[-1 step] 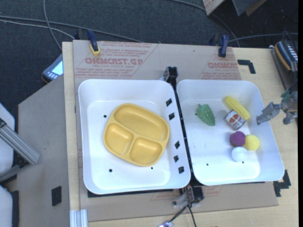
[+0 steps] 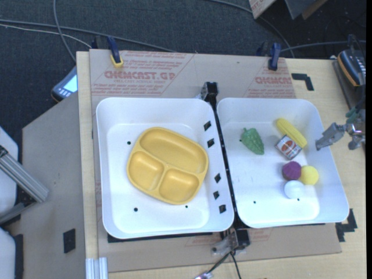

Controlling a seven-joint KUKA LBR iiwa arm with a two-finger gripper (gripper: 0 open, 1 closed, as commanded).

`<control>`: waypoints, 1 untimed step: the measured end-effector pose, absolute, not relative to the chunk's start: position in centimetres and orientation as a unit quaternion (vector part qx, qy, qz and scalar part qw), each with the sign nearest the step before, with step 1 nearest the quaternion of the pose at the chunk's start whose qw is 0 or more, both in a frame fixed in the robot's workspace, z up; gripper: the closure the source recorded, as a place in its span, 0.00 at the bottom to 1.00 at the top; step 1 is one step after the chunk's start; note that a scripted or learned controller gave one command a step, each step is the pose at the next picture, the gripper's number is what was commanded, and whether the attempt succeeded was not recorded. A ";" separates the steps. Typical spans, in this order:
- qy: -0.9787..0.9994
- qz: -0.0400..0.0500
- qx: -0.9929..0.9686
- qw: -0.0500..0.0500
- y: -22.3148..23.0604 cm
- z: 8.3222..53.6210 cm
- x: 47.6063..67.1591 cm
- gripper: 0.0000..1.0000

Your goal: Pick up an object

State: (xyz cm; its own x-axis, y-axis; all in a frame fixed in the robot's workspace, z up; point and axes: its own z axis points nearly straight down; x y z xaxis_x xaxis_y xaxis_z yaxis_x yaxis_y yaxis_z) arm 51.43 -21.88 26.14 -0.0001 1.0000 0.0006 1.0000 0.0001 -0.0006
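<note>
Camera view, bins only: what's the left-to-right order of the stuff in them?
Yellow divided plate → green leafy toy → small can → yellow ball. The yellow banana, purple ball and white ball overlap the can's span, so I left them out.

Both bins [image 2: 110,156] look like smooth, glossy white plastic. The yellow divided plate [image 2: 167,164] is matt plastic. The table [image 2: 192,68] shows pale wood with printed cardboard sheeting.

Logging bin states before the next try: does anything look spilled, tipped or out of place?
Little stands out. The small can in the right bin lies on its side against the banana. The yellow plate sits askew in the left bin.
</note>
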 end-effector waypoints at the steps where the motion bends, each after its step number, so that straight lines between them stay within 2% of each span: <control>1: -0.707 0.001 -0.707 0.003 -21.2 20.5 50.6 0.00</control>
State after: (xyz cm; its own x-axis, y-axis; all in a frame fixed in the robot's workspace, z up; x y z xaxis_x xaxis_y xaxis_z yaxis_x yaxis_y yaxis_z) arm 50.65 -21.24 20.49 0.0001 1.0000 0.0035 1.0000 -0.0001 -0.0059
